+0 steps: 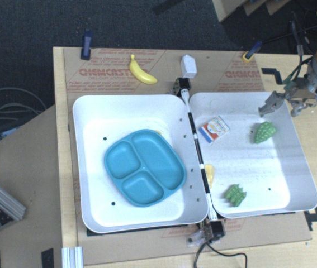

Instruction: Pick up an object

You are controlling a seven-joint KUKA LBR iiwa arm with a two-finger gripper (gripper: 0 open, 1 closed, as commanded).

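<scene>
My gripper (283, 106) hangs over the far right corner of the right bin (292, 175), fingers spread open with nothing between them. A light green bumpy object (263, 132) lies just below and left of it in the bin. A small white, red and blue box (214, 129) rests near the bin's left wall. A darker green bumpy object (234, 195) sits near the front. A yellow piece (208, 173) lies against the divider between the bins.
The left bin (91, 121) holds a blue divided plate (143, 167). A yellow banana (141, 71) lies on the cardboard behind the left bin. A white clip (188, 66) and cable sit at the divider's far end.
</scene>
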